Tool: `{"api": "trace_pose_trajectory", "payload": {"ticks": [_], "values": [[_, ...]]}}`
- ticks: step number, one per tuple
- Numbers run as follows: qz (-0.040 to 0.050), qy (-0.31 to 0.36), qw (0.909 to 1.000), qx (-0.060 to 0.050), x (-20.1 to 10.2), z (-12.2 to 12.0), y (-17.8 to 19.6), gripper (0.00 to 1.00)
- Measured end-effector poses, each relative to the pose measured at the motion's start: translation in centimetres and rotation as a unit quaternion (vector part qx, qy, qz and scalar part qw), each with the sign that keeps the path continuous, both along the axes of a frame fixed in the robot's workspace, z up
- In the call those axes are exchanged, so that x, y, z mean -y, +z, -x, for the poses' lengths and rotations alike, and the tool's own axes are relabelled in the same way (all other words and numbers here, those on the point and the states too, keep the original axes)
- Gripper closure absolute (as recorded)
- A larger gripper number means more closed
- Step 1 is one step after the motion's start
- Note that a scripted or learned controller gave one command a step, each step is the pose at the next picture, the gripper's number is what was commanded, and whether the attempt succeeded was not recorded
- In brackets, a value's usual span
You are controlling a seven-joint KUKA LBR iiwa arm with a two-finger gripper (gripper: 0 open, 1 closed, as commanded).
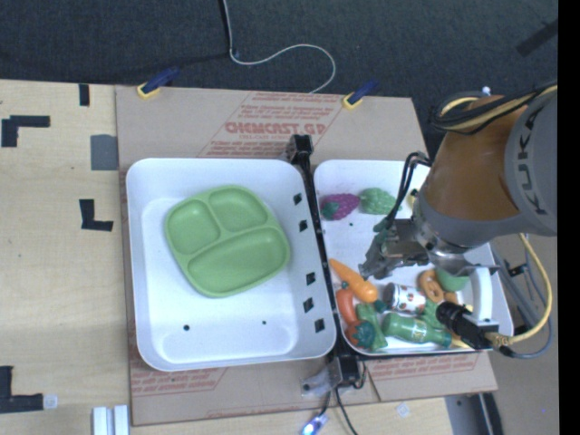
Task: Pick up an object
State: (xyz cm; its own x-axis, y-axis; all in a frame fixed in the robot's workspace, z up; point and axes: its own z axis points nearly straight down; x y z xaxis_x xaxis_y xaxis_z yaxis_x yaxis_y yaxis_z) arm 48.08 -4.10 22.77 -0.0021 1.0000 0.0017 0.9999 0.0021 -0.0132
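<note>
The gripper hangs low in the right bin, right of centre frame; whether it is open or closed I cannot tell. The nearest object, an orange carrot, lies just below-left of it, its long axis running upper-left to lower-right.

From three o'clock the grey arm leans in, its orange band uppermost, wrist bent down toward eight o'clock, the dark tool hanging low.
</note>
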Motion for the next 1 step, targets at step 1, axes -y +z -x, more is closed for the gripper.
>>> {"api": "trace_pose_trajectory", "payload": {"ticks": [1], "values": [[-0.0011, 0.006, 0.9999, 0.013, -8.60, -0.40, 13.83, 1.00]]}}
